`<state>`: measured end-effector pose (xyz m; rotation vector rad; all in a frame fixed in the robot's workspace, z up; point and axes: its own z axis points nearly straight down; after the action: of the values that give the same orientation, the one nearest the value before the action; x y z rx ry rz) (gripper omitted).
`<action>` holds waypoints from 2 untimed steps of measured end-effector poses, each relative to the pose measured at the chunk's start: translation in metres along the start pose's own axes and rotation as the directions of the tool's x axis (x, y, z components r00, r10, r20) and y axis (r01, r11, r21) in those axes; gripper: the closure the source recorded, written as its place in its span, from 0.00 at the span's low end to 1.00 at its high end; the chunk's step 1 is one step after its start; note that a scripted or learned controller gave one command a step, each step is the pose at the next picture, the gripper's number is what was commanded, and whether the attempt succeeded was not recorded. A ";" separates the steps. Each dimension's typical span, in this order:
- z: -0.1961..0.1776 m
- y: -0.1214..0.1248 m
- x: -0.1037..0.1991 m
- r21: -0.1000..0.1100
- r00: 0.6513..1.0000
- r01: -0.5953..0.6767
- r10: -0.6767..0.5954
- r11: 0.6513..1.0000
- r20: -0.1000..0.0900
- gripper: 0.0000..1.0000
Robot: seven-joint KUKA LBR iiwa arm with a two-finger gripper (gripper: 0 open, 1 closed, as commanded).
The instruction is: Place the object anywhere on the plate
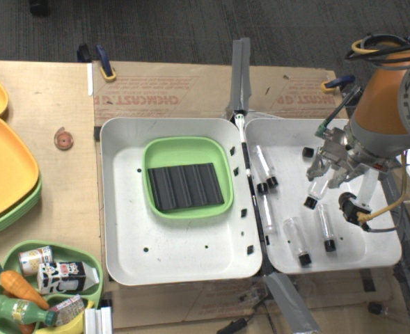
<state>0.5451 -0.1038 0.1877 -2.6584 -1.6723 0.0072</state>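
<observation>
We are looking at the gripper [328, 172] hanging over the upper right part of the right bin [358, 256], close to its far wall and right rim. The arm [385, 103] is crowding that corner. We cannot tell whether the pincer is apart or together. A clear tube [317, 185] with a black cap is slanting down from just under it. Its upper end is meeting the gripper's body, and we cannot tell whether it is clamped.

Other clear, black-capped tubes are lying loose on the smooth white floor. One [262, 164] is lying near the left wall, one [295, 236] is sitting low in the middle, and one [325, 225] is resting just right of that. Open floor is showing between them and along the near rim.

The green plate [187, 145] is sitting in the upper middle of the left bin [121, 242], well apart from the gripper, across the two rims that are meeting between the bins. It is a rounded square with a raised, glossy lip. A dark ribbed slab [188, 186] is covering most of its flat centre, leaving a narrow green border. Wide bare floor is lying below and left of the plate.

Both bins are resting on brown cardboard [163, 96].
</observation>
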 end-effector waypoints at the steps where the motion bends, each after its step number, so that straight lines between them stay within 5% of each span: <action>1: -0.006 -0.005 0.073 0.000 0.996 0.089 -0.089 0.996 0.000 1.00; 2: -0.003 -0.022 0.130 0.000 0.967 0.254 -0.254 0.967 0.000 1.00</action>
<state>0.5817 0.0231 0.1901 -2.4221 -1.9991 0.0067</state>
